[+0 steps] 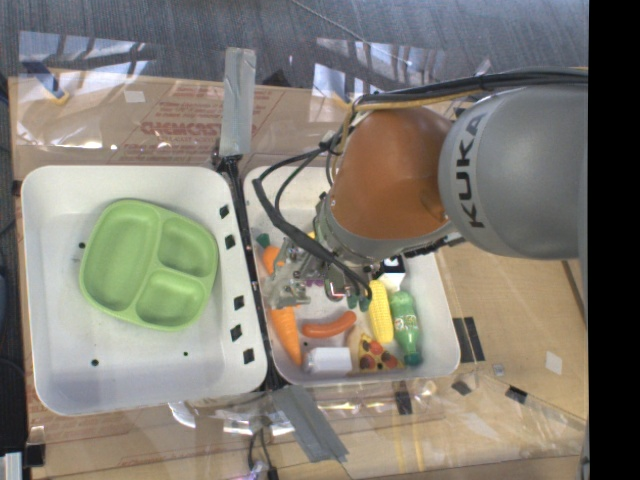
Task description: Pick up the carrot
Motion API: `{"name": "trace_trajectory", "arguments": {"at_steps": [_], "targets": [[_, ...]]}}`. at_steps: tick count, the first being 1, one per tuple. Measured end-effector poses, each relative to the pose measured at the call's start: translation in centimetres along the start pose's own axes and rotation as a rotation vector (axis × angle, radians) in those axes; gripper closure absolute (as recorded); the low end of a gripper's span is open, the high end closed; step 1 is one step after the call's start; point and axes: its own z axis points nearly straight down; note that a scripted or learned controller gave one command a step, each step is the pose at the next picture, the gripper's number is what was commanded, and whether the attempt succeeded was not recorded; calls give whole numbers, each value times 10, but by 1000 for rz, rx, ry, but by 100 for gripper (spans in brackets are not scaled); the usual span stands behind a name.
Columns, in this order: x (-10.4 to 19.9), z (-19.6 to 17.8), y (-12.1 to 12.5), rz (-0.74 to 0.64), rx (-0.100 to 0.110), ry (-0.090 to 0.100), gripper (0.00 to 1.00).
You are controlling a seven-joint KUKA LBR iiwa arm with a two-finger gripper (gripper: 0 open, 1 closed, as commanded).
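Note:
The carrot [287,332] lies orange and tapered along the left wall of the right bin [438,293], near its front. A smaller orange piece [270,259] rests further back by the same wall. My gripper [296,279] hangs low in the bin between these two, just behind the carrot's top end. The arm's orange band and grey wrist cover the bin's back half.
In the right bin lie a red sausage-like piece [329,326], a yellow corn cob [380,311], a green bottle [405,326], a white item [328,359] and a red-yellow toy [372,355]. The left bin [55,308] holds a green divided plate [150,263].

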Motion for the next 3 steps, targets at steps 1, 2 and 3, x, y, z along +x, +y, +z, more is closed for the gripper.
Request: {"name": "trace_trajectory", "arguments": {"at_steps": [1, 2, 3], "targets": [[-2, -10, 1, -5, 0, -3, 100], [-10, -32, -18, -384, 0, 3, 100], [-15, 13, 67, -288, -1, 8, 100]]}}
